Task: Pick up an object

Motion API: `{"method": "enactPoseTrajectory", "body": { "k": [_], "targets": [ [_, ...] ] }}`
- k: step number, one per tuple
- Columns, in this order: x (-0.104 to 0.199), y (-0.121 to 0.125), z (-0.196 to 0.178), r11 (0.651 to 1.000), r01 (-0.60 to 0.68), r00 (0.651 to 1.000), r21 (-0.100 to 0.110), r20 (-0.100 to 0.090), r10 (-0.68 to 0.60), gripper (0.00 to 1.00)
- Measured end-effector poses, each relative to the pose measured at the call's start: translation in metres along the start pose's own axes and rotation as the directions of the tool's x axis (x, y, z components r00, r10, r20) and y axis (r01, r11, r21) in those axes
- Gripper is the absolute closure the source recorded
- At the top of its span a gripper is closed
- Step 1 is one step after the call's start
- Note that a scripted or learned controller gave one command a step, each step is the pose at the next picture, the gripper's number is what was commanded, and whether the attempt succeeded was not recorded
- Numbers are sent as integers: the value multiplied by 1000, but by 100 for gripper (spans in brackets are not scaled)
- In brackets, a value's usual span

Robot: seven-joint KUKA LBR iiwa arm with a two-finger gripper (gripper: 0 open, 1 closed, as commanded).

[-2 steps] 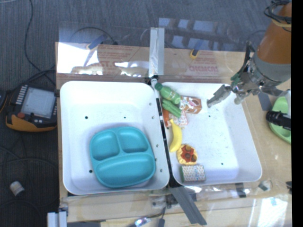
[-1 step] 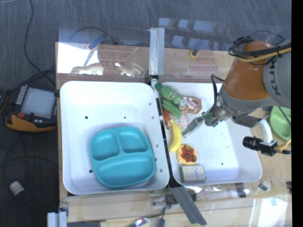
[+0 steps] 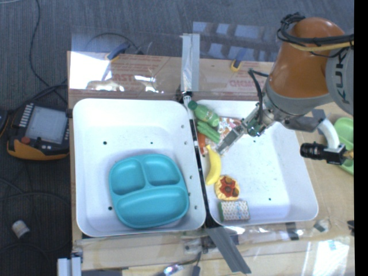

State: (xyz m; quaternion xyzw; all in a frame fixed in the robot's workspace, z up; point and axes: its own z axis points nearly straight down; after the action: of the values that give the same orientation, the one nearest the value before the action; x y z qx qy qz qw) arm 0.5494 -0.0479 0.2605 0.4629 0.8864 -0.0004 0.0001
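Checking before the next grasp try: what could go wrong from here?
1. The tool hovers over a tight cluster: green bottle, banana and other items packed along the right bin's left wall. It may nudge neighbours or catch two.
2. The wall could block a finger.

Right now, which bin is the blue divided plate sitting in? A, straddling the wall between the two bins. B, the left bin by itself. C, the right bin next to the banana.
B: the blue divided plate lies alone in the left bin, while the banana and other items sit in the right bin.
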Motion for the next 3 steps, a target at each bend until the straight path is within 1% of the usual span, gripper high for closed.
{"method": "enactPoseTrajectory", "body": {
  "k": [1, 2, 3],
  "targets": [
    [3, -39, 46, 998, 64, 998, 1, -2, -64, 0],
    [-12, -89, 118, 988, 153, 988, 1, -4, -153, 0],
    [-28, -67, 170, 945, 327, 945, -10, 12, -327, 0]
  ]
}}
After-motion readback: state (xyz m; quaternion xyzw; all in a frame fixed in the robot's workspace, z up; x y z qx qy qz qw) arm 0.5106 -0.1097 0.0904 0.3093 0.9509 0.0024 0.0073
